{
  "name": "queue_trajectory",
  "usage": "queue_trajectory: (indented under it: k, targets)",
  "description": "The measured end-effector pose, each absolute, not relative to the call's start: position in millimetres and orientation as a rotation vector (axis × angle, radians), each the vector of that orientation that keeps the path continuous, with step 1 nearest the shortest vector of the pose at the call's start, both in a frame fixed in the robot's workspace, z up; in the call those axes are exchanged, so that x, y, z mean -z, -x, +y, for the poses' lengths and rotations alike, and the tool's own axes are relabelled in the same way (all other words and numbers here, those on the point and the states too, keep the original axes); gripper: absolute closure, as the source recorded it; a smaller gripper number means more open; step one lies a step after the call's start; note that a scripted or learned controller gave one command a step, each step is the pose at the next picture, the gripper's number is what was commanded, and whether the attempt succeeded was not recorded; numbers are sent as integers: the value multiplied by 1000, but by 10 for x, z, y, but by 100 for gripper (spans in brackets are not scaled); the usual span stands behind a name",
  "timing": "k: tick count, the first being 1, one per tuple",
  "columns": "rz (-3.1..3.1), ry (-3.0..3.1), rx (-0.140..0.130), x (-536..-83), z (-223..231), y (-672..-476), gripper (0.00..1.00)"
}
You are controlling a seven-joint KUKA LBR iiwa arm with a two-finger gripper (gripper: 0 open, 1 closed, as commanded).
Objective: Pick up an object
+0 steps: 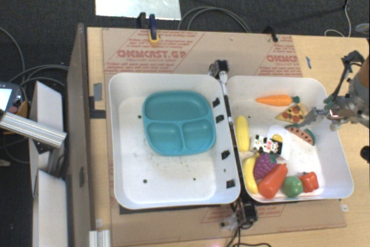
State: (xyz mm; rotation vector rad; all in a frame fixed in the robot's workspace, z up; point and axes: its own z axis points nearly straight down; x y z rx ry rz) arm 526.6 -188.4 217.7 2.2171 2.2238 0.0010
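Note:
The right bin [332, 147] holds several toy foods: an orange carrot [277, 100], a pizza slice [292, 113], a watermelon slice [302, 135], a yellow corn cob [241, 133], a cow-patterned carton [269, 144], purple grapes [264, 165], a banana [250, 175], an orange-red pepper [272, 180], a green lime [292, 185] and a small red piece [310, 181]. My gripper [321, 114] comes in from the right edge. It hangs over the bin's right side, just right of the pizza slice and above the watermelon slice. Nothing shows held in it.
The left bin [130, 182] holds a teal divided plate [178, 123]. Black clips run along the divider [224, 118] between the bins. Cardboard [173, 49] lies under both bins. Cables and a metal rail [32, 127] lie off the bench to the left.

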Motion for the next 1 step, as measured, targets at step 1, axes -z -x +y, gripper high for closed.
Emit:
queue_trajectory:
  k: [1]
  targets:
    - [2229, -2209, -4, -1569, -1443, -5868, 0]
